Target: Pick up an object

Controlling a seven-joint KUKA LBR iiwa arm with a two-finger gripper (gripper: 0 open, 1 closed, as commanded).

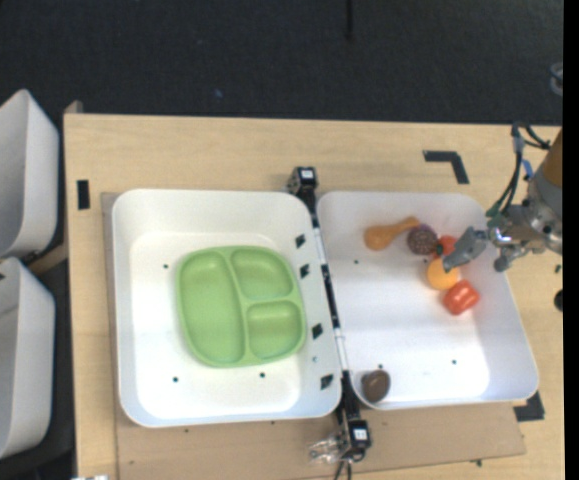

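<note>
Camera view: gripper, fingers spread and gripping nothing, hangs by a round yellow-orange toy fruit; a red block lies at its five o'clock.

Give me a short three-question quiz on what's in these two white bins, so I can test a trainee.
1. True or false: the green divided plate lies in the left bin.
2. Which item sits alone near the right bin's front-left corner?
A. the red piece
B. the brown round object
C. the orange gourd-shaped piece
3. Fill in: the end effector is above the right bin's ____ side, near the cluster of toy food.

Key
1. True.
2. B, the brown round object; the red piece and the orange gourd-shaped piece lie further back.
3. Right.
</note>
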